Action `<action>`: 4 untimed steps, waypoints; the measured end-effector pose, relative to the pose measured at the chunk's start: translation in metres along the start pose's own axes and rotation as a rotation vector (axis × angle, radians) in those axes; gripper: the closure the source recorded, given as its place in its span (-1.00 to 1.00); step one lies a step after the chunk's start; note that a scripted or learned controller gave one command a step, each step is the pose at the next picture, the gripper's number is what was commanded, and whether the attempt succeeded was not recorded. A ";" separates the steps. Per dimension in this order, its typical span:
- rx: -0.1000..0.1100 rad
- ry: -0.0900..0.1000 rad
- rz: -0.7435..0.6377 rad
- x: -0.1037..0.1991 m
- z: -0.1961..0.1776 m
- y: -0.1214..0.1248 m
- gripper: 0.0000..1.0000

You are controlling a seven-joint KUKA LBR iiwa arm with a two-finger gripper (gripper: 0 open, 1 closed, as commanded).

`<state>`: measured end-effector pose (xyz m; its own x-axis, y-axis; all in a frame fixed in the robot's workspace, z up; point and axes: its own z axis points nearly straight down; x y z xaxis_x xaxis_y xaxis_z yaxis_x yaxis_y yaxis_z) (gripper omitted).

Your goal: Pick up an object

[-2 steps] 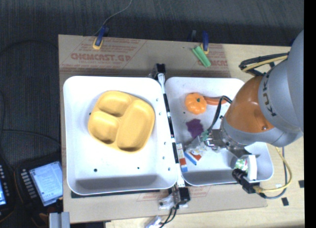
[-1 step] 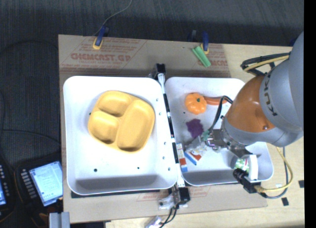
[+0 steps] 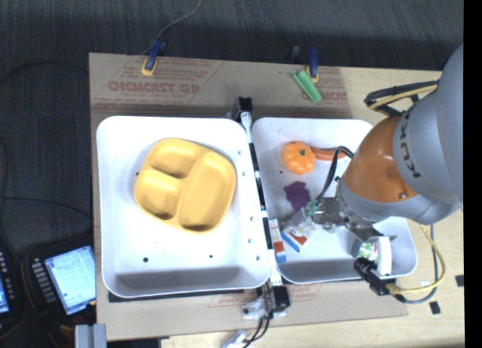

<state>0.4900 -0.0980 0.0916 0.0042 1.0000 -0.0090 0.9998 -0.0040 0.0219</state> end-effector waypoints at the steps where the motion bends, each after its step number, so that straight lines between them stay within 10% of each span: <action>1: 0.000 0.000 0.000 0.000 0.000 0.000 -1.00; 2: -0.005 0.001 0.000 0.000 -0.012 0.003 1.00; 3: -0.005 0.001 0.000 0.000 -0.012 0.003 -1.00; 4: 0.001 0.007 -0.004 0.003 0.000 0.000 -1.00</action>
<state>0.4905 -0.0953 0.0918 0.0005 1.0000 -0.0017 0.9998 -0.0004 0.0205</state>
